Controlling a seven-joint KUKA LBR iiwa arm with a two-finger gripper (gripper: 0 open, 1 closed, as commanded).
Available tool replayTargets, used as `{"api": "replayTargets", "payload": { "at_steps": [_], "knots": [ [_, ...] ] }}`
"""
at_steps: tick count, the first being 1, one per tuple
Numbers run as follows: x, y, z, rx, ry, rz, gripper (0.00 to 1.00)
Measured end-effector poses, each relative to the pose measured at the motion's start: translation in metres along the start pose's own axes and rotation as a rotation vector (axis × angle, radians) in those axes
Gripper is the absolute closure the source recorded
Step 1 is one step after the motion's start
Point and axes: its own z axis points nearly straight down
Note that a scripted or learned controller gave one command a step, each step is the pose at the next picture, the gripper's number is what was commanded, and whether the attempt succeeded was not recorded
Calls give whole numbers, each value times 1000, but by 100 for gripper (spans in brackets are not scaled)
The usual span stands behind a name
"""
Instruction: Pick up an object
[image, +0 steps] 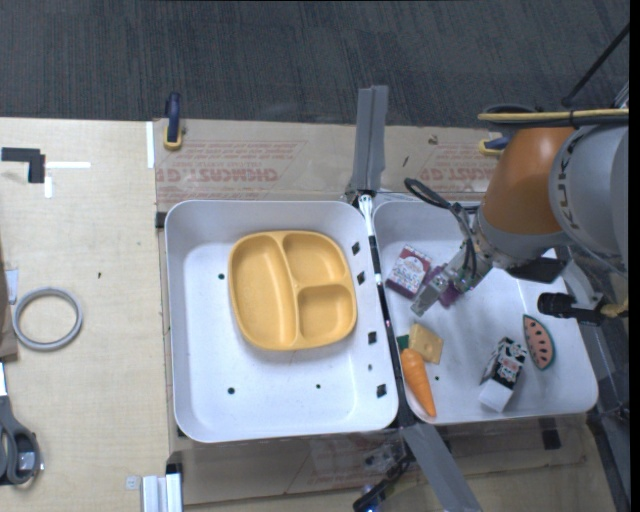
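Note:
My gripper (437, 293) hangs over the left part of the right bin (560, 400), pointing down and to the left. A small purple object (455, 291) shows right against its tip; whether it is gripped is unclear. Just left of the gripper lies a pink and white packet (408, 270). Below it are a yellow cheese wedge (427, 343) and an orange carrot (419, 381) near the bin's left wall. A black-and-white milk carton (503, 372) and a watermelon slice (540, 342) lie toward the right.
The left bin (200, 380) holds a yellow divided plate (293, 288). A grey divider (372, 150) runs between the bins. On the bench to the left lie a grey tape ring (45, 318) and scissors (18, 450).

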Motion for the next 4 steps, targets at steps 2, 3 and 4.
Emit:
{"api": "replayTargets", "payload": {
  "at_steps": [2, 3, 4],
  "knots": [
    [8, -58, 2, 0, 3, -262, 100],
    [8, -58, 2, 0, 3, -261, 0],
    [-8, -3, 6, -2, 0, -162, 0]
  ]
}}
